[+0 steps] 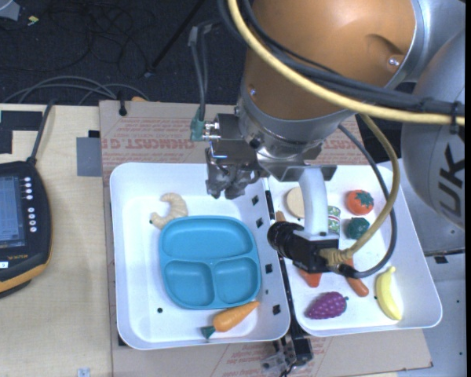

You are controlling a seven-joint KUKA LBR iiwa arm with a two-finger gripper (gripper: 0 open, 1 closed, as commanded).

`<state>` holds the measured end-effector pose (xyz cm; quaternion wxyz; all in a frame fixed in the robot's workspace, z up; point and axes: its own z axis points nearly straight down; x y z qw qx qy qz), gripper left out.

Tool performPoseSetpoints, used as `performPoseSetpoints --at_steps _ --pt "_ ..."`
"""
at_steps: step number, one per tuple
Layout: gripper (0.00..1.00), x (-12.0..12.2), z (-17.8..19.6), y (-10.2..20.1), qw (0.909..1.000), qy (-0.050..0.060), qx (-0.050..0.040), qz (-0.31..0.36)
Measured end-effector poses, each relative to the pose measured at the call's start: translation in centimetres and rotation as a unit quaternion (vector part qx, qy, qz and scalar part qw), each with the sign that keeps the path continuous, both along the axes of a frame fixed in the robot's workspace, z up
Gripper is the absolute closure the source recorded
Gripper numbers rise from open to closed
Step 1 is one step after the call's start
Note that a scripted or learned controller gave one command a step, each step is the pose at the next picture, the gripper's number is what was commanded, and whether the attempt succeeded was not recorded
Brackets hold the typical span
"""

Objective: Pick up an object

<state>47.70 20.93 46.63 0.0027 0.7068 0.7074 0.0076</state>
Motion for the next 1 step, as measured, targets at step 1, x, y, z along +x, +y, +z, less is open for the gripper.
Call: performPoseSetpoints --at_steps 1 --pt "1.00 -0.18 -0.08 0.28 0.9999 0.010 -0.0050 0.004"
